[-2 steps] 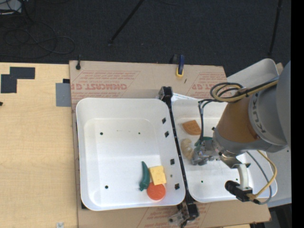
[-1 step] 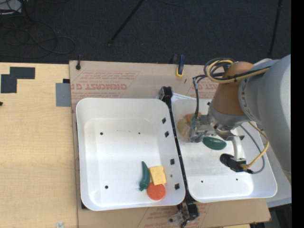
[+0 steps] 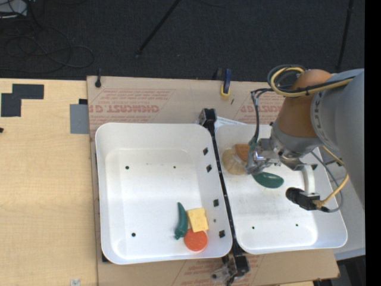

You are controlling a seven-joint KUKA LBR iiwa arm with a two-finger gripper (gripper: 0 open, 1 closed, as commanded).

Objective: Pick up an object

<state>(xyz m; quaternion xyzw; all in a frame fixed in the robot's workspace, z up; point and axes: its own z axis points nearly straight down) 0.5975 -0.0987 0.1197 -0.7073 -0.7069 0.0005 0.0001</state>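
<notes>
Arm (image 3: 324, 109) low, gripper (image 3: 258, 158) down

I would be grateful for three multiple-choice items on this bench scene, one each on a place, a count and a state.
1. Where does the yellow block lie?
A. left bin, near corner
B. right bin, middle
C. on the bench

2. How many things lie in the left bin?
A. one
B. three
C. five

3. Where is the end effector?
A. over the left bin
B. over the right bin's far part
C. off the bench

Answers: 1 A, it sits between the green piece and the orange-red round piece. 2 B, those three cluster together. 3 B, it hangs beside the dark green object and the tan object.
</notes>
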